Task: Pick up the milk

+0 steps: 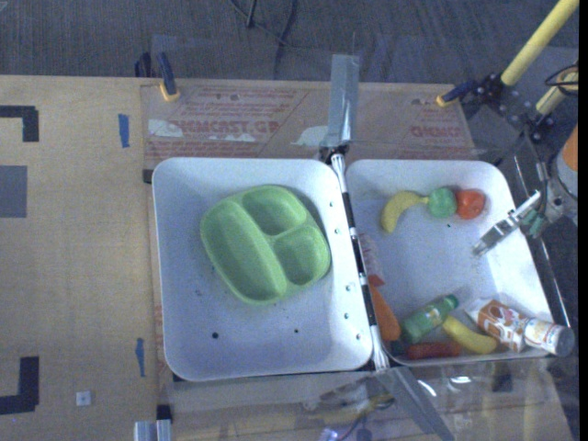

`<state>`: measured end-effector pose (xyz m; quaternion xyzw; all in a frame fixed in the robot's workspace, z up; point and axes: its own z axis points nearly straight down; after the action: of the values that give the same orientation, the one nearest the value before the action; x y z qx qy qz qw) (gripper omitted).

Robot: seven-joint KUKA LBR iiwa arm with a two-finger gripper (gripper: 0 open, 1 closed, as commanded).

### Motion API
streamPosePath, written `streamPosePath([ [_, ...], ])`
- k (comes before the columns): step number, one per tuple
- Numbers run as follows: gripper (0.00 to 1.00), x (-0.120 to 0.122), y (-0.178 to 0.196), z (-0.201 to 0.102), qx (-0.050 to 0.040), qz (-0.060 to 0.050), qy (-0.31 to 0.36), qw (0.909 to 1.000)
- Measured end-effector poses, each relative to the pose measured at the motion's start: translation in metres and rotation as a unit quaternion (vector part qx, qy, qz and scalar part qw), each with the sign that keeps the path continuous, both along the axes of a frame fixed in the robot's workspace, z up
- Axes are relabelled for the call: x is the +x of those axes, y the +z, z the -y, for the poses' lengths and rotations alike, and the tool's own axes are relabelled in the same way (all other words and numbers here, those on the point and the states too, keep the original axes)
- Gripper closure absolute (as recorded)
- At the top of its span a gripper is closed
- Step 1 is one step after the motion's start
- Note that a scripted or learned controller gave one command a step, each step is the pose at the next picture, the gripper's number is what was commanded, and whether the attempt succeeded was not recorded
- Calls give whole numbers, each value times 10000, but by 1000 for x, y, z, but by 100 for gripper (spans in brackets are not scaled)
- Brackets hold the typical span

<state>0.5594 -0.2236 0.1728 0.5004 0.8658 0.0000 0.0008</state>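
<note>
Wooden surface [73, 246] bears two bins: left bin [175, 338] holds green plate [266, 243]; right bin [524, 274] holds milk [519, 327], bananas, bottle; claw [501, 232] state unclear.

The arm [571, 159] is cut off by the right edge, so little more than its wrist shows. The claw [501, 231] is small and blurred, and whether its fingers are parted cannot be told. The milk carton [519, 327] lies on its side in the right bin [432, 177]; its print is too blurred to read. The carrot [384, 315] and the red piece [432, 349] are partly hidden by the bin's rim and the green bottle [430, 318]. Lettering on the cardboard [216, 127] is unreadable.
</note>
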Motion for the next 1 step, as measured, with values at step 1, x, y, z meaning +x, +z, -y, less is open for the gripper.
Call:
streamPosePath([
  [1, 0, 42, -49, -5, -3, 3, -1104, 9939],
])
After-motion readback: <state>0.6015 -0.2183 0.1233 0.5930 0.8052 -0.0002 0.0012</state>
